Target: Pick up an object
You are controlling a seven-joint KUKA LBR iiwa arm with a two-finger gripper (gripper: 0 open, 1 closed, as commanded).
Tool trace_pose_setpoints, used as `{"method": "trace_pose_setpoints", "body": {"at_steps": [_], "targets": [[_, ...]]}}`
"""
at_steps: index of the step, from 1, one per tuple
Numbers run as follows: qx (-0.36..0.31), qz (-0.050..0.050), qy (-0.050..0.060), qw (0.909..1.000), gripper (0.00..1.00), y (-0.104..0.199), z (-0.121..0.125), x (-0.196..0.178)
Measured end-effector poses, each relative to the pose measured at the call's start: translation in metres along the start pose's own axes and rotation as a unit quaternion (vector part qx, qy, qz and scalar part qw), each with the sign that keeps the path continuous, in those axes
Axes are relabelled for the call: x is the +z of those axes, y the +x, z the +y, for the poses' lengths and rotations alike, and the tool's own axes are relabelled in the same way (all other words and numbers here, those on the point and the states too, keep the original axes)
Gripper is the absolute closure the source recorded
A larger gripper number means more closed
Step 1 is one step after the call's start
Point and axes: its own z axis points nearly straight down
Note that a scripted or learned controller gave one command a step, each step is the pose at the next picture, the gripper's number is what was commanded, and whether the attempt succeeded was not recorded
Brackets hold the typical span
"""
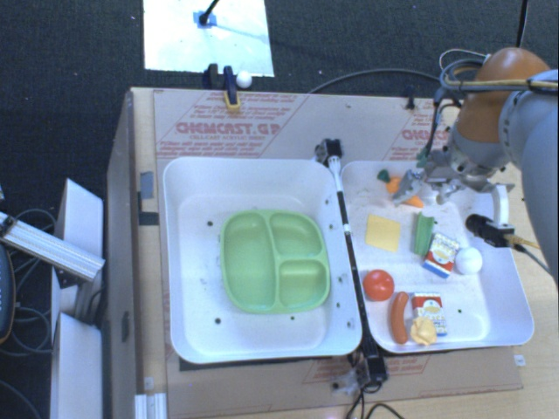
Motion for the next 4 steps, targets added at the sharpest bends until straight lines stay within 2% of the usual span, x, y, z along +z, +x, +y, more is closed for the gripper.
{"method": "trace_pose_setpoints", "body": {"at_steps": [1, 2, 3, 4], "targets": [[0.003, 0.001, 0.001, 1.0000, 0.00, 0.011, -0.001, 0.023], [0.003, 0.001, 0.001, 1.0000, 0.00, 0.009, -0.001, 0.022], [0.003, -0.001, 0.001, 1.0000, 0.00, 0.021, -0.001, 0.023], [0.002, -0.001, 0.001, 1.0000, 1.00, 0.020, 0.000, 0.008]]}}
